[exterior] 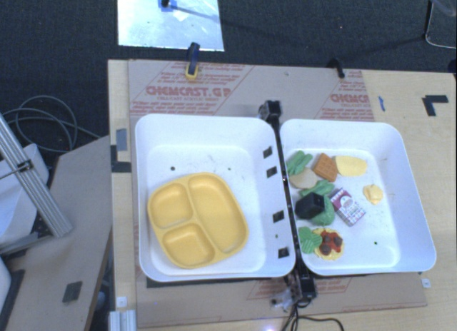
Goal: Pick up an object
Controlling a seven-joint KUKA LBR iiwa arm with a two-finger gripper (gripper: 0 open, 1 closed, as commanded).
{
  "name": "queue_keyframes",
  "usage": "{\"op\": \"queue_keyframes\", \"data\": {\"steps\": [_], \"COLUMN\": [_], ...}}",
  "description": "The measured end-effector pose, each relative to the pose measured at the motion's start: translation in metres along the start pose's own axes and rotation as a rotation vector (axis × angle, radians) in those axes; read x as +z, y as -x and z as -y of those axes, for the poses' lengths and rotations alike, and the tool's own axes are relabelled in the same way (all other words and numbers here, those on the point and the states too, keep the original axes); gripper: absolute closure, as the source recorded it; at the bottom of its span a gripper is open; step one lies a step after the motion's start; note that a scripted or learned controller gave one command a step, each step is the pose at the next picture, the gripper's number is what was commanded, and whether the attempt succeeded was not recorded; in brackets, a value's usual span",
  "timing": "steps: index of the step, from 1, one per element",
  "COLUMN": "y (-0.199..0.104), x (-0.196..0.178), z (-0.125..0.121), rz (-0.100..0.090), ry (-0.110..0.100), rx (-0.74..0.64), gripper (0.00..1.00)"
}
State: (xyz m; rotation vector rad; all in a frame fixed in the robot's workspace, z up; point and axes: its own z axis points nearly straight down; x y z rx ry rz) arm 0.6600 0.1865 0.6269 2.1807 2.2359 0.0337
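Observation:
The right white bin (400,180) holds a cluster of small toy foods near its left wall. Among them are a green leafy piece (298,161), an orange waffle-like square (325,167), a yellow oval piece (350,166) and a small yellow lump (373,194). A black block (310,205) lies on another green piece (325,212), beside a small maroon and white carton (348,207). A pizza-like piece with red dots (328,244) rests by the front.
The left white bin (178,144) holds a yellow three-compartment tray (196,219). Black clips line the divider between the bins (275,172). A shiny metal sheet (170,8) lies on the dark floor beyond the bench. A metal frame (28,180) stands at left.

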Motion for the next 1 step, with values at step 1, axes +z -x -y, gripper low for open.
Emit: {"op": "queue_keyframes", "data": {"steps": [1], "y": [0.0001], "x": [-0.0117], "z": [-0.0007], "rz": [-0.001], "ry": [0.011], "rx": [-0.003], "gripper": [1.00]}}
